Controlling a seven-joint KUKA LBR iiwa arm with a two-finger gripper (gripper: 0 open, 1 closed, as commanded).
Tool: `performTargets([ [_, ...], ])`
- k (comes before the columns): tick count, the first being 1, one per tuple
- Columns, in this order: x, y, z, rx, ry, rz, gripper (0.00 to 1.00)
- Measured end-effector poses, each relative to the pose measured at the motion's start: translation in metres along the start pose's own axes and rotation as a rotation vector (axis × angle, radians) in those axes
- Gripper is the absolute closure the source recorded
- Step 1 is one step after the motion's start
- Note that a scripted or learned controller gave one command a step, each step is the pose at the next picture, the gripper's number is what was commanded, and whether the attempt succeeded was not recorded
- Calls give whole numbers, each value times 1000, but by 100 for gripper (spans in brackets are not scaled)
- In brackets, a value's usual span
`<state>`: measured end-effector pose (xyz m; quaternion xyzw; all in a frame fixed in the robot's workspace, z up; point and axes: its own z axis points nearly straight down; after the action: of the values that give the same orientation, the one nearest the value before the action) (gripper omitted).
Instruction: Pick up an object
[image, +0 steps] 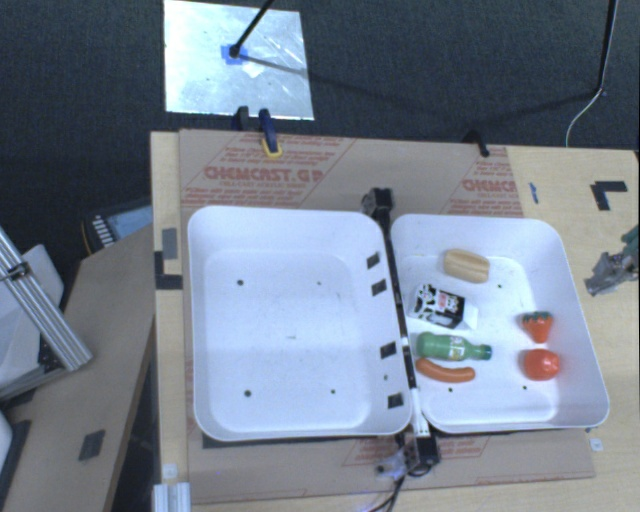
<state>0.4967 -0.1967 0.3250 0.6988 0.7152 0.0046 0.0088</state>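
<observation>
Toy food in the right white plastic bin (575, 290), nothing picked yet
Grey gripper (612, 266) waits at three o'clock, jaw state unclear; next, descend on the round red tomato (541, 364) at five o'clock

tool (612, 268) cut by right edge, fingers unclear

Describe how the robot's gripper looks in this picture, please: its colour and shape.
At the right edge, beside the right bin, a small part of the gripper shows. It is grey metal with a slightly greenish tint, angular and jagged in outline, with darker grey parts. It is too small and blurred to show markings or cables.
</observation>
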Motion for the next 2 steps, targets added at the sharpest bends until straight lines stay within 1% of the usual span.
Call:
performTargets([
  [2, 0, 3, -22, -7, -1, -11, 100],
])
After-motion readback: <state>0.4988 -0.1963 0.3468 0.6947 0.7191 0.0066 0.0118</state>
